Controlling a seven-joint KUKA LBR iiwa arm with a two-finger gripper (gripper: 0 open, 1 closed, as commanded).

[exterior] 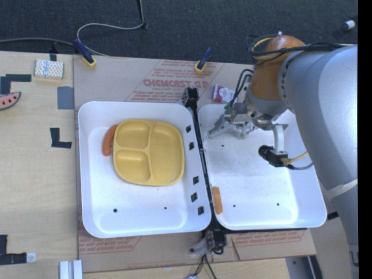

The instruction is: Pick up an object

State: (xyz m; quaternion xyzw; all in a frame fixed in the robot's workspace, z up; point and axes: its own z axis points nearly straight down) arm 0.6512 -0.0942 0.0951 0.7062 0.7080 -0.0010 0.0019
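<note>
Pincer [231, 125]: I see it low over the upper left of the right bin [302, 211], fingers spread wide, nothing between them.
Yellow divided plate [149, 151]: centre of left bin [96, 208].
Orange sausage [108, 140]: touching the plate's left edge.
Small orange piece [217, 200]: lower left of right bin, by the wall.
</note>
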